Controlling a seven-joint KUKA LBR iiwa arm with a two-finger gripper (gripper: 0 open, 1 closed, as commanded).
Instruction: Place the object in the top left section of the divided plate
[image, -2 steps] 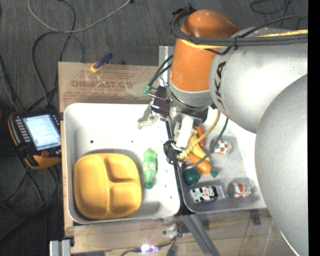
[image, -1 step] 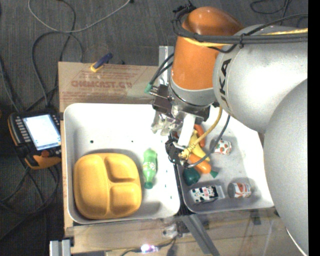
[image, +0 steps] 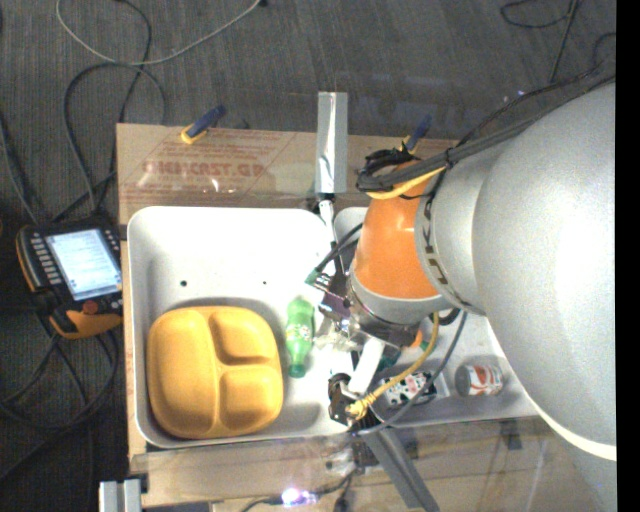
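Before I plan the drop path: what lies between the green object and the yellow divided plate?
In the camera view, a narrow strip of bare white bin floor separates the green object from the divided plate.

We saw a robotics lab: a teach pendant (image: 72, 262) lay far left of the jaws, cables (image: 110, 60) trailed over grey carpet (image: 450, 60), clamps (image: 202, 123) gripped the tabletop (image: 220, 165).

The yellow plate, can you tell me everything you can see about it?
The yellow plate is a rounded square that looks like smooth, matte plastic. Raised ridges split it into three sections: one long section down its left side and two smaller ones on the right. It lies flat, right way up, in the lower left part of the left white bin, close to the bin's near wall. No food or objects sit in it. A green bottle lies just beside its right edge.
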